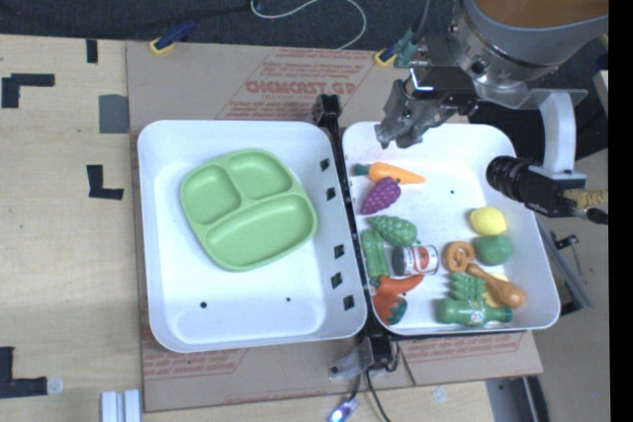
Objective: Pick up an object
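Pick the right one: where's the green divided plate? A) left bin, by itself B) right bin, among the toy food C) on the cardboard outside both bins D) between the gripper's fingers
A: the green divided plate lies flat in the left bin, while the carrot, the yellow lemon and the other toy food sit in the right bin.
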`<act>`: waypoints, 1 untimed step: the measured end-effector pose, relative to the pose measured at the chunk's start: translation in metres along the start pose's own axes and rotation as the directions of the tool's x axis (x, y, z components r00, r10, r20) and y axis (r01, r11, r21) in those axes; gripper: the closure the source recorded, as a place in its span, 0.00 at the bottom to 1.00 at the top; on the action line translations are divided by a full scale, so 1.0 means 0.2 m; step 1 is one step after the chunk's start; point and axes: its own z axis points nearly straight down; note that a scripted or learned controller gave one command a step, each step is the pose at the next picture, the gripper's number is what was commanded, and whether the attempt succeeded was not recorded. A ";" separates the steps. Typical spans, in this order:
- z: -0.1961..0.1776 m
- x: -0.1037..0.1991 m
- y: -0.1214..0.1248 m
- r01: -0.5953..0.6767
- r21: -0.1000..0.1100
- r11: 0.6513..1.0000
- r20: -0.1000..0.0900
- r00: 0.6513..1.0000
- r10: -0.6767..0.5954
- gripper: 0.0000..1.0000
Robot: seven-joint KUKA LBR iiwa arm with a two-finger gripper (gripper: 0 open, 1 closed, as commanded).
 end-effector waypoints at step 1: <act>0.21 0.04 0.00 -0.008 0.015 1.000 0.004 1.000 0.008 1.00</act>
